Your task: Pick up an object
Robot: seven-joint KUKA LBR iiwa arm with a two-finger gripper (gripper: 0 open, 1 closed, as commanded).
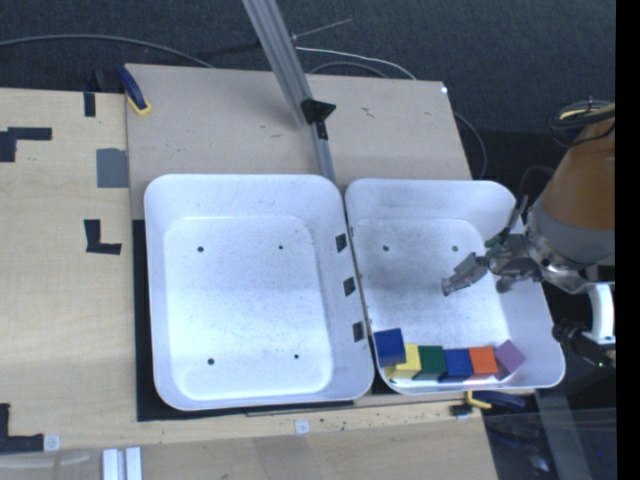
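1. Two white bins are seen side by side on the bench (60, 268); the left bin (240, 193) and the right bin (430, 193) are touching along their shared edge, where a few small dark clips are fitted.
2. The arm (585, 203) is reaching in from the right, and the gripper (457, 280) is found over the right bin, roughly mid-bin and a bit toward its right side.
3. The fingers are pointed left and down toward the bin floor. Nothing can be made out between them, but whether they're spread or pinched together can't be told from this angle, honestly.
4. The blocks are all lined up along the near wall of the right bin, well apart from the gripper.
5. From left to right: a blue block (388, 345) is sat on or just behind a yellow block (404, 367), then a green block (431, 359), another blue one (458, 364), an orange block (483, 360), and a purple block (509, 355) tilted up at the right end.
6. The blocks are packed touching each other in a row, pretty much.
7. A grey metal pole (285, 58) is seen slanting down from the far side toward the gap between the bins.
8. A blue and yellow clamp (134, 90) is clipped at the far left corner of the board.
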